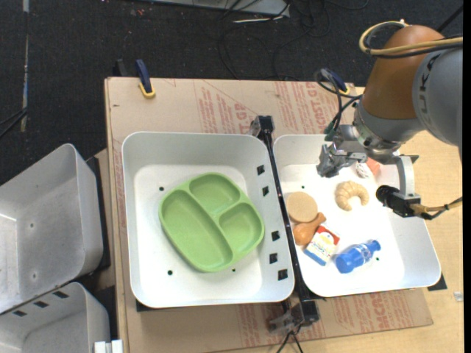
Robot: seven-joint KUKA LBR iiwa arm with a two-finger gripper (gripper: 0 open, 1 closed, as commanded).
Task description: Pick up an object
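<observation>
My gripper (333, 165) hangs over the back of the right bin (419, 271), its dark fingers pointing down with nothing seen between them. A croissant (352, 194) lies just right of and in front of it. A round tan cookie (302, 207) lies to its front left. An orange drumstick-shaped toy (307, 230), a small red and white packet (322, 245) and a blue bottle (357, 256) lie nearer the front. A pink and white item (366, 169) sits partly hidden under the wrist.
The left bin (140, 197) holds a green divided plate (212, 220). A black divider with clamps (276, 197) runs between the bins. Grey tubs (44, 234) stand off the bench at the left. A black cable plug (394, 198) hangs over the right bin.
</observation>
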